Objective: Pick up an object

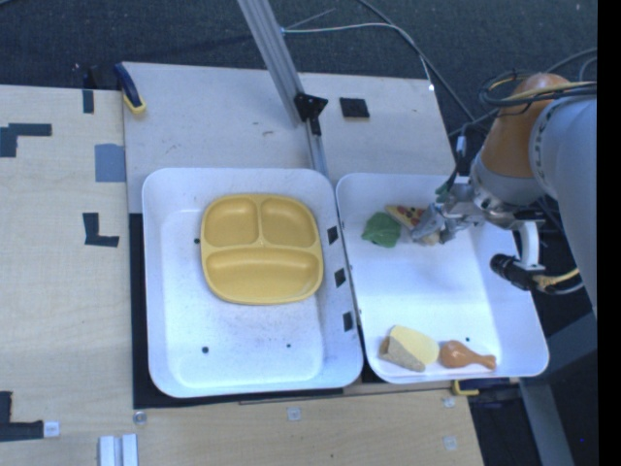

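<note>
**Gripper low over the small food piece in the right bin**

You see a small brown-and-red toy food piece [404,214] near the far wall of the right white bin [505,304], just beside a green leafy toy [382,229]. The two-finger gripper [431,227] sits against that piece; you cannot tell how it stands. Nearer you lie a yellow cheese wedge [408,347] and an orange drumstick [467,356]. The left white bin [175,299] holds a yellow divided plastic plate [261,248].

Pale wooden surface [58,289] here, marked with dark tape patches along its left side. Two shallow white bins sit on it side by side: the left bin [165,338] near the middle, the right bin [514,348] toward the right edge. A blue-and-yellow clamp [129,88] grips the far edge.
</note>
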Controlling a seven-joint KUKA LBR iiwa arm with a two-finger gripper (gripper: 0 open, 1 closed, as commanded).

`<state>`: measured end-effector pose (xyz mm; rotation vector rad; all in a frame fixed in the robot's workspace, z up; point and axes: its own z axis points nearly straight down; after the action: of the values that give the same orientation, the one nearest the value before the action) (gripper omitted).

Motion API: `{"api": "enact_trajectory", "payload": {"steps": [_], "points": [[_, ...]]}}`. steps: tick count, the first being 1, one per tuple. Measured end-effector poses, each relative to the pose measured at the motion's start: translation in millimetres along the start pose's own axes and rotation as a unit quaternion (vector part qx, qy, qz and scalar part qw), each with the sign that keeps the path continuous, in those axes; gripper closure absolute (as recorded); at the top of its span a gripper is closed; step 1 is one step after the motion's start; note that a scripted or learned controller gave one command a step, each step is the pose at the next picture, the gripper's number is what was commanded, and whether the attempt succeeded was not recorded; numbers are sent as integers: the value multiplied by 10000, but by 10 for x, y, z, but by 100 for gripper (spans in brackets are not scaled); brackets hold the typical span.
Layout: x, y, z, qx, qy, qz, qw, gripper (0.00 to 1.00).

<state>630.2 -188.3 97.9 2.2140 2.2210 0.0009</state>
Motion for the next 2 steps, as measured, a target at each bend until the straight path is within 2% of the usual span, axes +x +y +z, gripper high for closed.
{"api": "enact_trajectory", "payload": {"steps": [2], "points": [[116, -107, -1126, 13, 17, 5, 10000, 100]]}}
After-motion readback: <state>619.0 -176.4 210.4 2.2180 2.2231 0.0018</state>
